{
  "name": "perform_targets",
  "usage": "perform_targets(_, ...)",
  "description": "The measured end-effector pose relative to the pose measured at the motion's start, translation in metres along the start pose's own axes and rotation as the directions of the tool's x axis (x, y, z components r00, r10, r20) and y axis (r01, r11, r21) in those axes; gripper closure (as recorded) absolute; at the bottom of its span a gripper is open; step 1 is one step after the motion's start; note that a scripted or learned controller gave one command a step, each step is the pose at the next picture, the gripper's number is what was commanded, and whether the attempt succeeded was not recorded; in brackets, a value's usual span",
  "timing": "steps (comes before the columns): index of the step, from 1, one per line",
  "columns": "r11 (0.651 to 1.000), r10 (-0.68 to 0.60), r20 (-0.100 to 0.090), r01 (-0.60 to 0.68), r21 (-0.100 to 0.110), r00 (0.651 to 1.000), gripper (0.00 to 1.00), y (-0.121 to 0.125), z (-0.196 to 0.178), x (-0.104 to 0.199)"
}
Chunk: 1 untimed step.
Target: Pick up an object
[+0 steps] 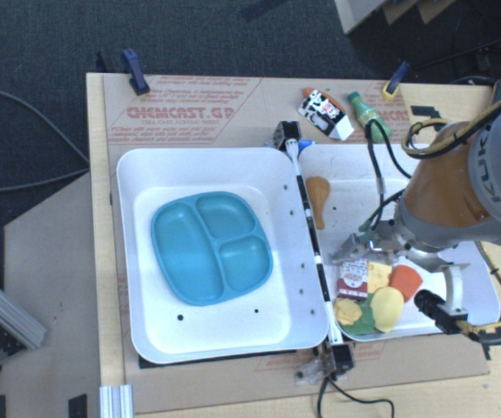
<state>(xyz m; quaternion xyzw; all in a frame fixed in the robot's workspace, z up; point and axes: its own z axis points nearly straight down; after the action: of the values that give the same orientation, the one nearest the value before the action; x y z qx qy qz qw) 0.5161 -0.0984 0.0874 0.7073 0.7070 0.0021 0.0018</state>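
Observation:
In the right bin (pixel 346 168) a cluster of small toy foods lies near the front left corner: a red and white packet (pixel 353 277), a yellow block (pixel 377 276), an orange piece (pixel 405 279), a yellow-green round fruit (pixel 388 306) and a green piece (pixel 362 320). An orange-brown piece (pixel 318 197) lies apart along the bin's left wall. My gripper (pixel 363 246) hangs low just above the packet, under the grey and orange wrist. Its fingertips blend into the clutter.
The left bin (pixel 137 177) holds a blue divided plate (pixel 213 246). Behind the bins on the cardboard lie a black and white item (pixel 324 113) and a green bottle-shaped toy (pixel 368 116). Blue clamps (pixel 133 70) hold the board's back edge. A black cable (pixel 376 159) trails across the right bin.

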Motion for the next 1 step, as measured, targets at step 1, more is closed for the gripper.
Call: perform_targets(1,1.000,0.001,0.001,-0.001,-0.006,1.000,0.00,-0.0335,-0.0006,-0.0064)
